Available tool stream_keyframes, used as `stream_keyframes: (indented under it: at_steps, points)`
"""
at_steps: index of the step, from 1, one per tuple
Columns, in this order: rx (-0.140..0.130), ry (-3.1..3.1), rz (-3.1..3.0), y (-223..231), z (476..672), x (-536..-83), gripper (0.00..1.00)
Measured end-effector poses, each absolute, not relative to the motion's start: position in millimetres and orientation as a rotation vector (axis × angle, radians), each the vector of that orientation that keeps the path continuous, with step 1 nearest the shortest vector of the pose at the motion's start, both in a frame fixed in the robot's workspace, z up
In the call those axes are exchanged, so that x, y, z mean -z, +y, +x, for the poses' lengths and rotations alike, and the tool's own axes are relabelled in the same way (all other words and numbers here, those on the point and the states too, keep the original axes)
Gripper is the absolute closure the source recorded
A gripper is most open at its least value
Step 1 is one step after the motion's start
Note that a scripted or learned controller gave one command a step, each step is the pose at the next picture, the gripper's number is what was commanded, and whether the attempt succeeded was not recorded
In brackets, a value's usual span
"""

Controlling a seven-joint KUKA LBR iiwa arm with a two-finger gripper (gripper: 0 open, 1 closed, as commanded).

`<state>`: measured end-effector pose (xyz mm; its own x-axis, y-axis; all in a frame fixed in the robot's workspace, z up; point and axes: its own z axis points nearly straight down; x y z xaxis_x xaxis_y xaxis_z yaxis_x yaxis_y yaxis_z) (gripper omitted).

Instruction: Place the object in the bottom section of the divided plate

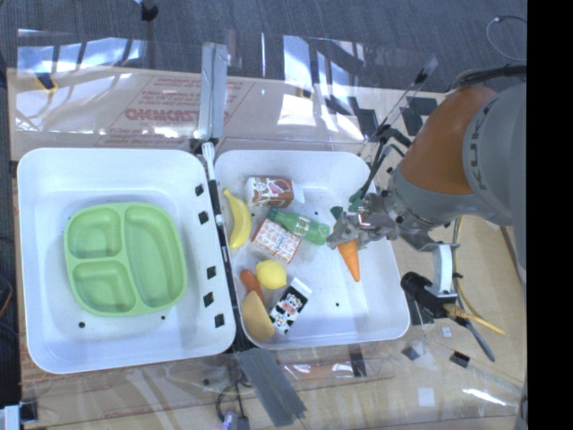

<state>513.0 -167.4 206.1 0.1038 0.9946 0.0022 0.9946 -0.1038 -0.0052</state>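
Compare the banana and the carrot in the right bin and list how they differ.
The banana is yellow and curved; the carrot is orange, straight and tapers to a point. The banana lies against the right bin's left wall; the carrot lies toward its right side, just below the gripper. The banana looks longer than the carrot. Both lie flat on the bin floor, running roughly top to bottom.

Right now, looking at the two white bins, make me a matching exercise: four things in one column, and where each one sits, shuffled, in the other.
Things:
1. green divided plastic plate
2. curved yellow toy banana
3. orange toy carrot
4. round yellow toy lemon

Places:
A. right bin, just below the gripper
B. left bin, middle
C. right bin, along the left wall
D. right bin, lower middle

Pairs: 1-B, 2-C, 3-A, 4-D
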Motion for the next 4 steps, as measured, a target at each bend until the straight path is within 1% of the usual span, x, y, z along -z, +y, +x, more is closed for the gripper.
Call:
stream_keyframes:
  at_steps: [1, 2, 3, 4]
  points:
    - [-0.001, -2.397, -2.028, -69.6, 545.1, -235.3, 1.0]
    - [-0.002, -2.265, -2.174, -34.8, 601.7, -295.1, 1.0]
    - [-0.006, -2.548, -1.83, 58.8, 561.0, -220.3, 1.0]
    - [-0.006, -2.548, -1.831, 58.4, 561.1, -220.5, 0.0]
